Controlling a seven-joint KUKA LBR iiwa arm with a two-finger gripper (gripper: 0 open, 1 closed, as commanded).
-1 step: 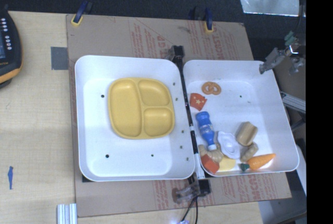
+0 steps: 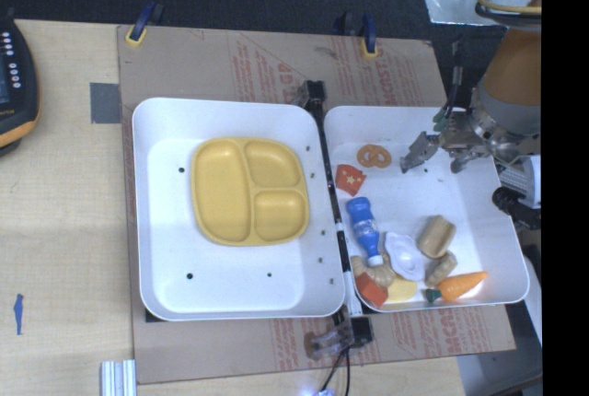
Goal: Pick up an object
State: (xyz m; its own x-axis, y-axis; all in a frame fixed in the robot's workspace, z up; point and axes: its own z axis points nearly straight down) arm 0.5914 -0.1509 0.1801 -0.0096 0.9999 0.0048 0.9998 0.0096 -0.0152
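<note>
Two white bins sit side by side in your camera view. Take the blue bottle [image 2: 363, 229] in the right bin [image 2: 479, 113] as your landmark. The pretzel [image 2: 375, 157] lies above it, the red piece [image 2: 349, 179] just up-left of it, and the brown roll [image 2: 435, 236] to its right. The carrot [image 2: 456, 286] is lower right of it, near the rim. The gripper [image 2: 436, 150] hangs above and right of the bottle, its fingers spread apart with nothing between them. Left of the bottle, the left bin [image 2: 147, 201] holds a yellow divided tray [image 2: 249, 191].
</note>
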